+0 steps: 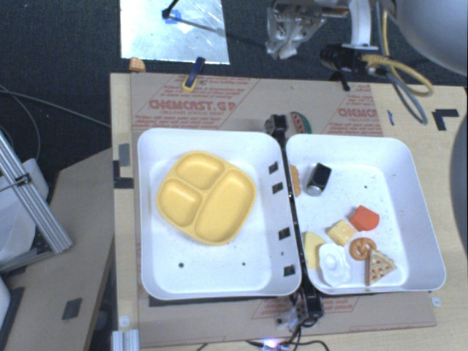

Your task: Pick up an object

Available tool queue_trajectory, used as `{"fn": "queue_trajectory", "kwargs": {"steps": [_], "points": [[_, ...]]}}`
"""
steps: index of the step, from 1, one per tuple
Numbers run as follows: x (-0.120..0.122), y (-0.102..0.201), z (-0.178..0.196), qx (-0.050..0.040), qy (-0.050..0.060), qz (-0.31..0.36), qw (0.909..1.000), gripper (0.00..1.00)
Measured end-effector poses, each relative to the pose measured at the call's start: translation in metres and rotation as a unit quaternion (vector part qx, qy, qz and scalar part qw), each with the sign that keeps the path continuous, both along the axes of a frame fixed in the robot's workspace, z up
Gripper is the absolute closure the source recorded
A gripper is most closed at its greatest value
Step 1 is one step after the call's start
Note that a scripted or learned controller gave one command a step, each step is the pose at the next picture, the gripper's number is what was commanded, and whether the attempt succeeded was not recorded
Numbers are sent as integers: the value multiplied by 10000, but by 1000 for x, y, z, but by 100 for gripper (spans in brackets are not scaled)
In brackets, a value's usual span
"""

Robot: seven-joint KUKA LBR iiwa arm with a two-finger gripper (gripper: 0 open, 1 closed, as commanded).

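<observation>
Dark floor behind, cardboard-topped bench [219, 101] below it, two white bins side by side. Task's thing not singled out; candidates all in right bin [417, 196]: small black-and-silver block [317, 178] toward upper left of that bin, well apart from a cluster at lower centre — orange-red piece [364, 218], yellow cheese-like cube [341, 232], pretzel [361, 248], pizza slice [379, 267], fried egg [335, 263], pale yellow wedge [314, 246] against the divider. Left bin [150, 196] holding only a yellow divided plate [206, 196], compartments bare. Gripper [291, 29] high at top centre of frame, above the bench's far edge, well apart from both bins; fingers blurred against the wrist hardware, opening cannot be told, nothing seen between them. Judged progress: nothing lifted, whole pick left — move over right bin, descend, close, raise. Loose yellow-and-blue tool [193, 74] and shiny sheet [174, 17] at upper left.
</observation>
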State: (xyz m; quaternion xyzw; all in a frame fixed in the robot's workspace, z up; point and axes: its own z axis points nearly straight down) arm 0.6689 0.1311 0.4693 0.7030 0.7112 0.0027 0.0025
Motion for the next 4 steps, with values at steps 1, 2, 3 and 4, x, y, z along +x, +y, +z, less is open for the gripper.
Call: {"fn": "queue_trajectory", "kwargs": {"steps": [1,2,3,4], "points": [[0,-53,-15,-5,31,-72,10000,100],[-1,-123,-121,-13,71,-87,9999,100],[-1,-178,-166,-14,47,-79,10000,100],[-42,-244,-234,-8,61,-86,9999,100]]}}
